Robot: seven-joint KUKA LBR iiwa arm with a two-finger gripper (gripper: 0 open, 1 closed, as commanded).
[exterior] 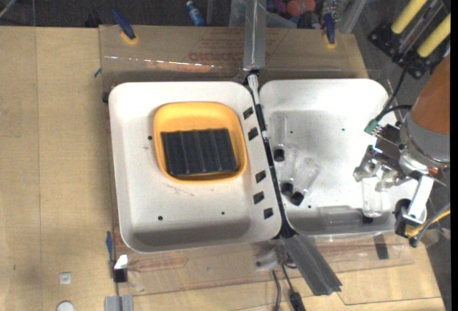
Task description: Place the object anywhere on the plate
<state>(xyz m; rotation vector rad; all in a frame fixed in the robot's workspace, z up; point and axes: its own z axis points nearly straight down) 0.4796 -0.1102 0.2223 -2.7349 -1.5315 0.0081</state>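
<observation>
**Slab on plate, claw parked over the right bin**

Black ridged slab is what we take as the task's thing. It lies flat on the yellow plate, inside the rim and roughly centred. The plate sits in the left bin, toward its far half.

The claw hangs over the right bin, near that bin's right wall and well apart from the plate. We cannot tell whether it is open or closed, because it reads as a jumble of metal and cable from this angle. We see nothing held in it.

A clear, hard-to-read item lies in the right bin with small dark bits beside it. We can't say what it is. The desk around both bins is plain wood.

Our judgement is that the placement looks done, so the step in hand is clearing out cleanly. To do that well:
- Lift straight up before any sideways travel, since the claw is close to the bin wall and the clear item.
- Keep the arm away from the ridge between the bins.
- Don't go back to the left bin, because a nudge could slide the slab over the rim.

If the clear item is the real target instead:
- Approach from above and grip it across its narrow side.
- Carry it high over the ridge between the bins.
- Set it down on bare plate rim, not on top of the slab.
</observation>
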